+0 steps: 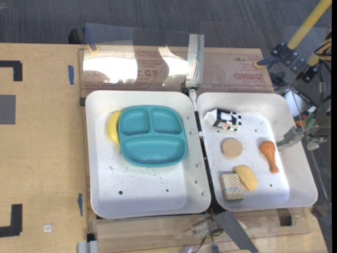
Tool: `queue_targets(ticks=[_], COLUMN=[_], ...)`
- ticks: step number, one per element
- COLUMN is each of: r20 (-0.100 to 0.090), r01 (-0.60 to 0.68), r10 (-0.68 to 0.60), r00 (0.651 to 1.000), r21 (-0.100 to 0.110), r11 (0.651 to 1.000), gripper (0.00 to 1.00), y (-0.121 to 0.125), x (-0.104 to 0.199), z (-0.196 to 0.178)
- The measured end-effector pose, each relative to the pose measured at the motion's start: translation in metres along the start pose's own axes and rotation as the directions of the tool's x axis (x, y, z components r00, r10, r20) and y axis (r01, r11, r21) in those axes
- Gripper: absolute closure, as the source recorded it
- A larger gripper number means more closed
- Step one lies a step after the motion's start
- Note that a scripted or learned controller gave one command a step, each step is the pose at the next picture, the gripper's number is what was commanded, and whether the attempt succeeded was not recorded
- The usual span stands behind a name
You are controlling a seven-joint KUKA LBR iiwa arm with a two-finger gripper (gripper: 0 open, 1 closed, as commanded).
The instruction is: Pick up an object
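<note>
The grey two-finger gripper [295,137] hovers at the right bin's [279,105] far right rim, approach step under way (whether it is open cannot be told, and nothing shows in its grasp). The orange drumstick-shaped toy [269,154] lies just beside it, inward; next, a descent onto it.

One fixed camera looks down at a slant on my bench [42,141], far enough to take in both white bins: the right bin [279,194] nearest my gripper [295,137], the left bin [100,194] beyond it.
</note>
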State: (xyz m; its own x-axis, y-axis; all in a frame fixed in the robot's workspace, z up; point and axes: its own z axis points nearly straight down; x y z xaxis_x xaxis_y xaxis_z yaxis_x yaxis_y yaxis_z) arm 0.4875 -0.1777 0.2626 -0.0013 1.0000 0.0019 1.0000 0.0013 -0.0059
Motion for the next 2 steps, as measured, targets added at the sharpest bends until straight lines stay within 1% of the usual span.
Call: queue_targets(ticks=[1, 2], r20=[-0.003, 0.006], r01=[0.072, 0.332], r10=[-0.072, -0.332], r00=[0.997, 0.943], r21=[0.008, -0.008], r11=[0.997, 0.943], gripper=[0.0, 0.0], y=[-0.01, 0.028], x=[0.037, -0.007], z=[0.131, 0.176])
